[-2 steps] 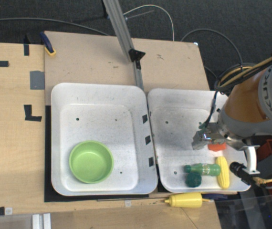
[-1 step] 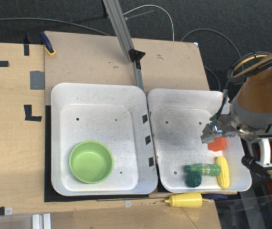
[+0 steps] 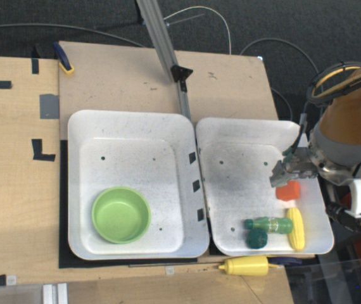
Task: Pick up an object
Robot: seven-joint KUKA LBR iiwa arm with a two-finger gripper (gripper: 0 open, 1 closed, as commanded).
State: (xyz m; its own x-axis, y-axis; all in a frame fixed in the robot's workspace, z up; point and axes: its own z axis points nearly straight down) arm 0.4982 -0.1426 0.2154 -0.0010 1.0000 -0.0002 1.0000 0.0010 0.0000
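**Gripper poised over an orange object in the right bin**

The gripper point(image 3: 286, 175) sits just above the orange object point(image 3: 288, 192), touching or nearly so; whether it is spread or pinching cannot be told; below lie a yellow object point(image 3: 296, 227) and green bottle point(image 3: 268, 225); far left, a green bowl point(image 3: 121, 215).

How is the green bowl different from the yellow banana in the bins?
The green bowl is round and wide; the yellow banana is long and thin. The bowl lies in the left bin, the banana in the right bin. The bowl sits alone; the banana lies beside a green bottle. Both rest near the bins' front edges.
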